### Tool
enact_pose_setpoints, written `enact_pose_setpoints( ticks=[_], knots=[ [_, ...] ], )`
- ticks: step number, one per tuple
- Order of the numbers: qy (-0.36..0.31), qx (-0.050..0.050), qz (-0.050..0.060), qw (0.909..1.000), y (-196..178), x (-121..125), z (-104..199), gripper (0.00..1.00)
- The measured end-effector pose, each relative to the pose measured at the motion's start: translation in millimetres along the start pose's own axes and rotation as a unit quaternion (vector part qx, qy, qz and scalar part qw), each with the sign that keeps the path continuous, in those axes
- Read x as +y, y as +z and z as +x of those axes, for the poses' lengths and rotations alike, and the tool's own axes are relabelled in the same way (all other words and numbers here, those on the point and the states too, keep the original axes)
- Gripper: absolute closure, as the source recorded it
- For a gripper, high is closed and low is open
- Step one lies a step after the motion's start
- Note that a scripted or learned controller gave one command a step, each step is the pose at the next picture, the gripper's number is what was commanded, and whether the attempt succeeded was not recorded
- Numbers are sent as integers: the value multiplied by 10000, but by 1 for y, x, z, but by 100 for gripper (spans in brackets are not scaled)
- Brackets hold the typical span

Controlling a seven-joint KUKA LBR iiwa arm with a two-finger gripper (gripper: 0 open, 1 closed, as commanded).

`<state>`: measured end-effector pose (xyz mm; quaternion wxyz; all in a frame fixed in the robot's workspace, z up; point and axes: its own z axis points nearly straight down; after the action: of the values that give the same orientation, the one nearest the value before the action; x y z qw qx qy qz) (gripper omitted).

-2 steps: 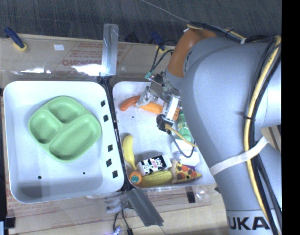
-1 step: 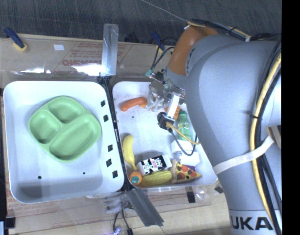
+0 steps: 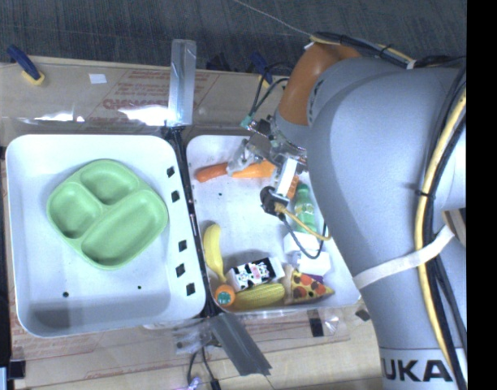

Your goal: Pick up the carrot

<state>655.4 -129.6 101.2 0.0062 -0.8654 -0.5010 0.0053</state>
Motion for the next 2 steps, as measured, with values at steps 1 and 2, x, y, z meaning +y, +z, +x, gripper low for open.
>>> enact_pose_setpoints(
  ticks=[1, 2],
  knots=[
    [-663, 6, -55, 9978, 9, 16, -61, 0],
    [286, -36, 21, 9996, 14, -2, -6, 0]
  ],
)
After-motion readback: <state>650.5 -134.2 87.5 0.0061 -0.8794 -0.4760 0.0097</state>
